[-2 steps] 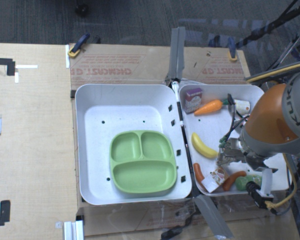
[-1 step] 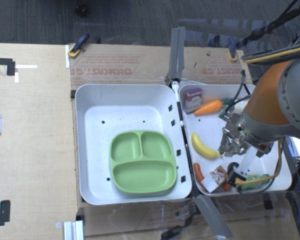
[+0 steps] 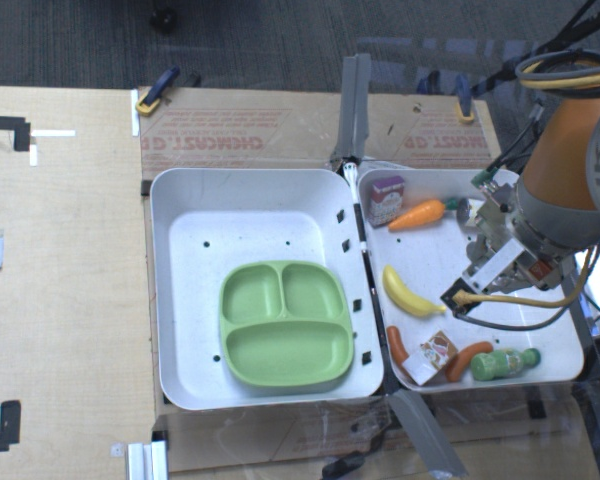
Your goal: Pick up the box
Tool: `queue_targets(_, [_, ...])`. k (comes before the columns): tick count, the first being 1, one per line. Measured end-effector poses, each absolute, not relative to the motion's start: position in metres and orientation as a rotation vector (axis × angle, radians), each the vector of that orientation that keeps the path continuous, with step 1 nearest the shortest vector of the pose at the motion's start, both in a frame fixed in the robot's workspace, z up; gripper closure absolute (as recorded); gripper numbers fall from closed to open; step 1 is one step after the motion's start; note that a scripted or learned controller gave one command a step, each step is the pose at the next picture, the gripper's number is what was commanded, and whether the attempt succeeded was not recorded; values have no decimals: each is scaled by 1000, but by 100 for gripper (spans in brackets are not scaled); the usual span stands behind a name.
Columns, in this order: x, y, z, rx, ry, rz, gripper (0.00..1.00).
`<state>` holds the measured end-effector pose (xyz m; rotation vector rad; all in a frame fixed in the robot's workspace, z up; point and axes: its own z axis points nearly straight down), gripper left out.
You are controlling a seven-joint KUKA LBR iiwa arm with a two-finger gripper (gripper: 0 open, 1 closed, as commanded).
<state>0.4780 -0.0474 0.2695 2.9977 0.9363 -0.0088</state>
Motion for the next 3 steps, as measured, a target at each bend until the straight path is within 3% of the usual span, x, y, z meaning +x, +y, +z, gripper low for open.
queue_targets(1, [492,-33,263,3122,334,-10,100])
queue_targets(2, [477,16,251,3123,325,-12,100])
queue_targets(3, [477,55,244,3123,317,-8,100])
